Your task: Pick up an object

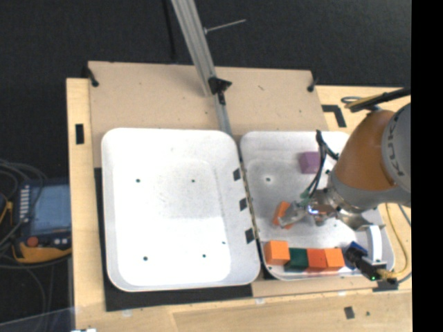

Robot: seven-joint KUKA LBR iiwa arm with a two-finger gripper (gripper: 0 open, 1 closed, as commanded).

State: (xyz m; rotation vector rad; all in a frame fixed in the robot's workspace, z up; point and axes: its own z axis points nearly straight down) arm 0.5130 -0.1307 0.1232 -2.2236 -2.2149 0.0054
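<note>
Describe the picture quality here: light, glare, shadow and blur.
Camera view: even overhead light, the left bin bright enough to lose most surface detail; the arm throws a soft shadow onto the right bin; the gripper and the small orange object beside it look soft and hard to resolve; the blocks at the near rim stay clearer.

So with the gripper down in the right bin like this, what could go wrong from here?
1. The gripper sits beside the small orange piece, not clearly around it; the try may come up with nothing.
2. The row of orange and green blocks lies close along the near wall of the right white bin; the arm could nudge it.
</note>
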